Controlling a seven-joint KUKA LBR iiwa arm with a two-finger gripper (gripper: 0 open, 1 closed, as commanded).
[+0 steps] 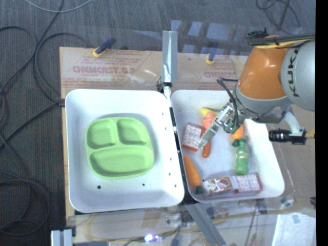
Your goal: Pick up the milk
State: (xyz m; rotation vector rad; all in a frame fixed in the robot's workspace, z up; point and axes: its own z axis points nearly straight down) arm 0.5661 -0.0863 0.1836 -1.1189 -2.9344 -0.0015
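Lying flat against the near wall of the right bin (274, 176), the milk (231, 184) is seen as a carton on its side, not yet lifted. Just beside it a carrot (192, 172) and a green bottle (241, 159) are noted; a small red-and-white packet (191, 136) lies further back. The gripper (211, 132) is positioned well apart from the carton, above the packet area, with nothing seen between its fingers; whether it is spread or closed cannot be told. The green tray (121, 147) occupies the left bin (77, 188). Approach, grasp and lift are judged outstanding.
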